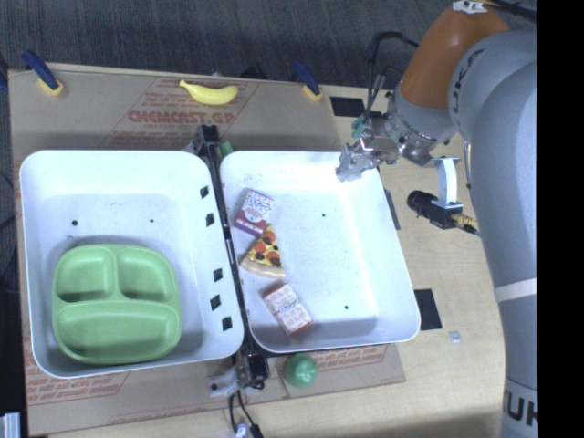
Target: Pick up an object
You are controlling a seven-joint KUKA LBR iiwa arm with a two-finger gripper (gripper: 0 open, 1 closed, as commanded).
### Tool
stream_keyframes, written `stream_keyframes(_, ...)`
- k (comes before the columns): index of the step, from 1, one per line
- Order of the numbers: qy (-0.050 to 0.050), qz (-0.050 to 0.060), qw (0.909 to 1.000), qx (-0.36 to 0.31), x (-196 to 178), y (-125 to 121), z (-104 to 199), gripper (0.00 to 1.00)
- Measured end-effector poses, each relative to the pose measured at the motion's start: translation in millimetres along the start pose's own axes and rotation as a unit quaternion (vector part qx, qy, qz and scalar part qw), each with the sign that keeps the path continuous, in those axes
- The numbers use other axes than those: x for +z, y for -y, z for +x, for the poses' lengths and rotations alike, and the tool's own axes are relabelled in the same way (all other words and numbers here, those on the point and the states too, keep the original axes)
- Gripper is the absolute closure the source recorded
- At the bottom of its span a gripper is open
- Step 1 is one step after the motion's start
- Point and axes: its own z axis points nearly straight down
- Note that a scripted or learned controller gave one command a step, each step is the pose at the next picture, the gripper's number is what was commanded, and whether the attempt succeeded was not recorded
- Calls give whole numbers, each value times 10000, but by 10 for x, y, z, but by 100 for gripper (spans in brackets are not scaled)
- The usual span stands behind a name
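Observation:
In the right bin (365,263) lie three small items along its left side: a pink-and-white carton (255,212), a pizza slice (265,252) below it, and a red-and-white packet (287,307) nearest the front. My gripper (354,164) hangs over the bin's far right corner, well away from all three, with nothing visible between its fingers. The grey arm with its orange band (447,44) reaches in from the upper right.
The left bin (55,181) holds a green divided tray (116,303). A yellow banana (209,90) lies on the cardboard behind the bins. A green ball (300,370) sits on the cardboard in front of the right bin. Blue clamps (44,71) hold the board's back edge.

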Motion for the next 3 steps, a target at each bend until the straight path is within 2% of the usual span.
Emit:
stream_keyframes(1, -7, 8, 10000, -6, -59, 314, 456, 100)
stream_keyframes(2, -8, 14, 10000, -11, -42, 416, 1262, 100)
stream_keyframes(3, -3, 14, 10000, -4, -42, 417, 1251, 0)
